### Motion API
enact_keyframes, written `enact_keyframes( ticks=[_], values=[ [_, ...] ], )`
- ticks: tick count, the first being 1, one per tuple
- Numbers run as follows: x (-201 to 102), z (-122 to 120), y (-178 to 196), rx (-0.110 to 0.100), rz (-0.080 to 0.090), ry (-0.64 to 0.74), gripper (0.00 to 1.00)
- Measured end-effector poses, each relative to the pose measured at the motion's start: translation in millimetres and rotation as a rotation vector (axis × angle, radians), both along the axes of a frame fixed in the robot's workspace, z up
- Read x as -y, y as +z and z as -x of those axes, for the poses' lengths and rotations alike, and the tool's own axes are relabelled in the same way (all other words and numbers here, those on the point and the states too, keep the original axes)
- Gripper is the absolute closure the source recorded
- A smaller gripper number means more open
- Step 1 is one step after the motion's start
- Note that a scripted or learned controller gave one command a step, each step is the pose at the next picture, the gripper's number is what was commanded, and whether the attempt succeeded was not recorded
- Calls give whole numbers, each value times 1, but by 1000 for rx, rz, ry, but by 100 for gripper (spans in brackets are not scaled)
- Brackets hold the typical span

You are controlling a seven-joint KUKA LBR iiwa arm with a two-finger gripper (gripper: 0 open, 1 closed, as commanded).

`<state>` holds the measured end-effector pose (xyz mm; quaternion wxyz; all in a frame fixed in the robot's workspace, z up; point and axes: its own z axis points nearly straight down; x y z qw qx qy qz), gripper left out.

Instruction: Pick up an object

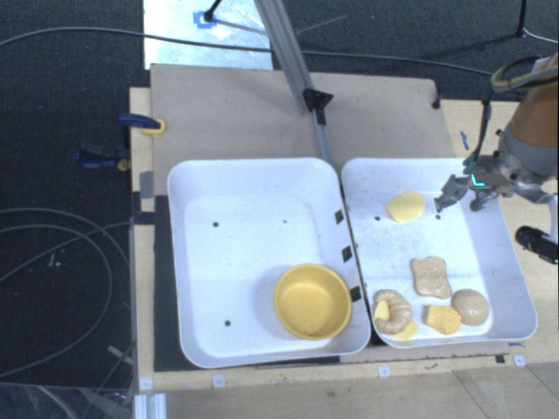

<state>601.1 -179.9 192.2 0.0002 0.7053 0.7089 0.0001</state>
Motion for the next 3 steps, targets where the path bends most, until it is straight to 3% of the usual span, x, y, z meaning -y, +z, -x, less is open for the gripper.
enact_keyframes(
  ticks=[1,3],
  values=[
    [0,0,1,1,0,0,0],
    [3,-5,-103,-2,0,-3,0]
  ],
)
